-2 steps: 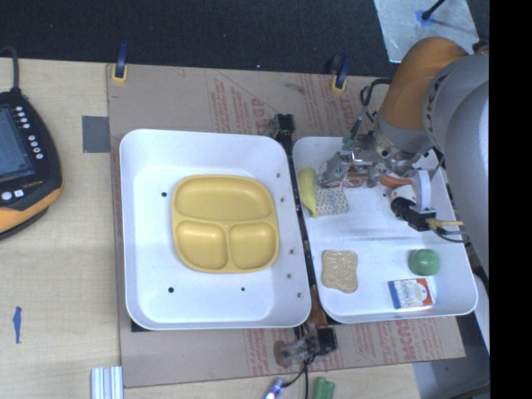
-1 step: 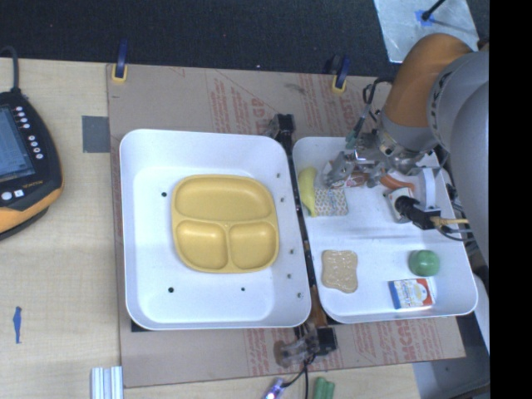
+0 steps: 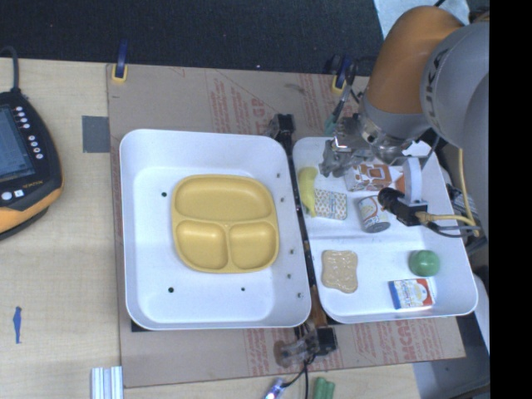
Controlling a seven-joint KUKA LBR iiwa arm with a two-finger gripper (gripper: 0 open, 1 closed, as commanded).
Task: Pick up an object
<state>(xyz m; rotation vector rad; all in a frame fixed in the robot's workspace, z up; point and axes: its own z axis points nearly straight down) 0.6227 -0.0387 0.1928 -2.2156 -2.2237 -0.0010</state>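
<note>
Two white bins sit side by side on the worktop (image 3: 75, 289). Left bin (image 3: 145, 223) holds a yellow divided plate (image 3: 224, 222). Right bin (image 3: 374, 298) holds a yellow-green piece (image 3: 307, 188), a patterned packet (image 3: 330, 204), a small can (image 3: 371, 213), a tan slab (image 3: 340, 270), a green ball (image 3: 424, 263), a red-white-blue box (image 3: 412, 293) and an orange-print card (image 3: 371, 175). Gripper (image 3: 337, 158) hangs over the right bin's far left corner, just above the packet and the yellow-green piece. Opening of the fingers: cannot tell; nothing seen held between them. A black-and-orange pendant (image 3: 25, 169) lies at the left edge.
</note>
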